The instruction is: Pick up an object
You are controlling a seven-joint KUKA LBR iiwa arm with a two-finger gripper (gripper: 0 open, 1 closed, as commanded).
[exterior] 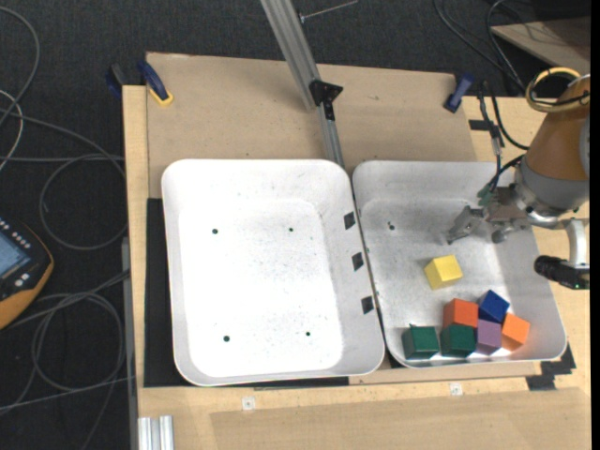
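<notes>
Arm over the right bin, yellow block lying loose below its pincer.

The grey two-finger gripper was small and partly blurred; its fingers looked spread, clasping nothing. The right shallow white bin held a yellow cube just below the gripper, apart from it, and a cluster of coloured blocks at its near edge.

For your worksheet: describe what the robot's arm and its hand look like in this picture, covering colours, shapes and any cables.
The arm enters from the right: a rounded grey body with a broad orange band above the wrist. The hand is a small grey metal piece ending in two thin fingers, with a green spot near its base. Dark cables run along the wrist, and a black part sticks out below.
</notes>
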